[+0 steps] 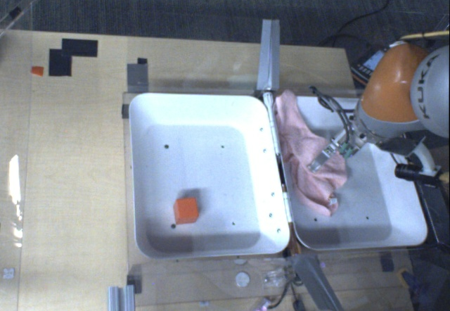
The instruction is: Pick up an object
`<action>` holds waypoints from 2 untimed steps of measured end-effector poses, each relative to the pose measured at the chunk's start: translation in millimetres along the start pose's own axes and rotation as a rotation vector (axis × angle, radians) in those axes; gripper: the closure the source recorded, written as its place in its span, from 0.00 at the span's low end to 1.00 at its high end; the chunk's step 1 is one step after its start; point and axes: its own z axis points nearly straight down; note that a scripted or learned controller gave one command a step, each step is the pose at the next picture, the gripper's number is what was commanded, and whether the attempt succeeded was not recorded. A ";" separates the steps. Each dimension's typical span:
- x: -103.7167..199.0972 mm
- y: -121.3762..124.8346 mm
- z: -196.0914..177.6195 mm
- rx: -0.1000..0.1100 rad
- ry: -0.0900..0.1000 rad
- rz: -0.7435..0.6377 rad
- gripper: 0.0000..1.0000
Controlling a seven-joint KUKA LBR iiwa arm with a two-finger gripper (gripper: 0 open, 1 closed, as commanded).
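A crumpled pink cloth lies along the left side of the right bin, draped partly against the divider between the bins. My gripper reaches in from the right and rests at the cloth's right edge, its tips down on the fabric. An orange block sits in the lower left of the left bin, far from the gripper.
A grey metal bar stands at the back between the bins. Black markers and a small orange tag lie on the wooden bench at far left. The arm's orange band hangs over the right bin's back corner.
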 end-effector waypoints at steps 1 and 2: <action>-52.2 42.4 2.1 0.018 0.016 0.210 0.00; -54.4 46.7 -12.1 0.005 0.002 0.204 1.00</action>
